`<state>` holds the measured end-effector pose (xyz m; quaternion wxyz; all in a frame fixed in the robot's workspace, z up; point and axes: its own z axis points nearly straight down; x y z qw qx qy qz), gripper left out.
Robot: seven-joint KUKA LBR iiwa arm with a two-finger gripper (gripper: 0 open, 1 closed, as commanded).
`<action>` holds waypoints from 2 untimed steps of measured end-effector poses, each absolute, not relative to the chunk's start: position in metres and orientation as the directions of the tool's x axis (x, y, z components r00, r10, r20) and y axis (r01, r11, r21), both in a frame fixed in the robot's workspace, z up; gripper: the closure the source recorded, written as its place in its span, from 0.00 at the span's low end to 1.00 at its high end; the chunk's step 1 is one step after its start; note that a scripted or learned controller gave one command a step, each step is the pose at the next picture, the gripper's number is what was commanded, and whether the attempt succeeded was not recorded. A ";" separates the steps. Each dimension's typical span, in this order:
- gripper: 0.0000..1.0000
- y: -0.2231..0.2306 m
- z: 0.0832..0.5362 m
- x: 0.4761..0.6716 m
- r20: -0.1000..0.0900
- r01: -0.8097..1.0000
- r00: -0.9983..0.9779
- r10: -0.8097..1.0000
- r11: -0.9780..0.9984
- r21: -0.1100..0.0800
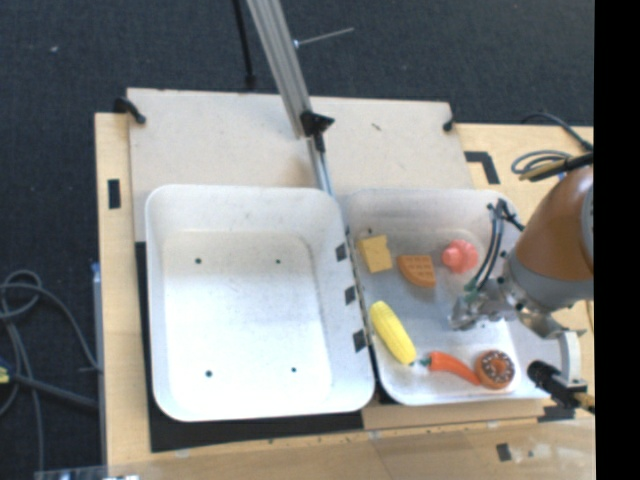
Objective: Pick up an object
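End effector (468, 313) hangs low inside the right bin (420, 204), near its right side, w/ the grey arm and orange band (555, 233) above it. The metal parts are small and blurred, so if the end effector is open or closed I cannot tell, and nothing can be seen gripped in it. It is over bare bin floor, between the pink ball (460, 256) above-left and the round orange-red object (495, 368) below-right; touching or not, cannot say.

Other objs in the right bin: a yellow cracker-like square (376, 253) near the left wall, an orange waffle-like piece (417, 269) just beside the pink ball, a yellow corn cob (393, 332) lying tilted at the left, and an orange carrot (452, 366) at the front, its tip close to the corn. The carrot's thick end is just beside the round object.

Left bin (170, 268) sits side by side w/ the right one on the tabletop (220, 138). A metal pole (280, 53) stands behind the bins.
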<state>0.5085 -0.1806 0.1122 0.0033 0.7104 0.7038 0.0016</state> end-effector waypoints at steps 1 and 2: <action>1.00 -0.181 0.161 0.502 -0.003 1.000 0.007 1.000 -0.007 0.007; 1.00 -0.192 0.211 0.506 -0.004 1.000 0.000 1.000 0.000 0.008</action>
